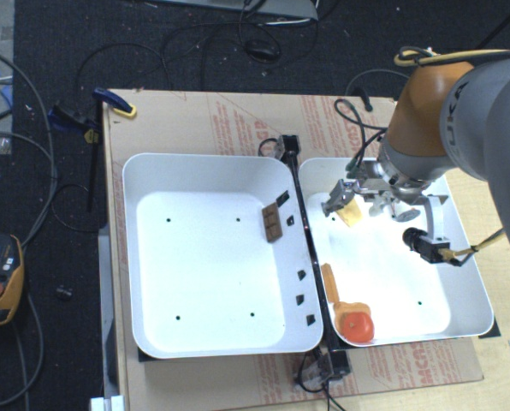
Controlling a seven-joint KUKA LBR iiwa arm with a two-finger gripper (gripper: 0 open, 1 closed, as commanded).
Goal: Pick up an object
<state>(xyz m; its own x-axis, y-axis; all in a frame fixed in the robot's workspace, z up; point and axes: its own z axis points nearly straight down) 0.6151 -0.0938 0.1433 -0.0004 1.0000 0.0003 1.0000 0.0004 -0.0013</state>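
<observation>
Entry, as I read it from my remote station.

Item 1: small pale-yellow block (350, 215), in the right shallow white bin (469, 311), upper left part of its floor, close to the divider. It sits directly under the grey two-finger gripper (354, 197). I take this as the pick target.

Item 2: orange-red round piece on a tan wooden handle (349, 315), lying at the near left corner of the same bin, well apart from the gripper.

Item 3: small dark brown rectangular block (272, 223), in the left shallow white bin (144, 178), leaning against its right wall.

Item 4: cardboard-covered tabletop (195, 114) carrying both bins.

Risks, in my judgement: the yellow block lies near the bin wall, so a finger could land on the wall or on top of the block and push it away instead of straddling it. A small, light piece may also tip or slip out on the lift if caught only by a corner.

Fingers: the metal fingers (335, 200) appear spread, one visibly out to the left of the block; I see nothing clamped between them. Whether they touch the block I cannot tell.
</observation>
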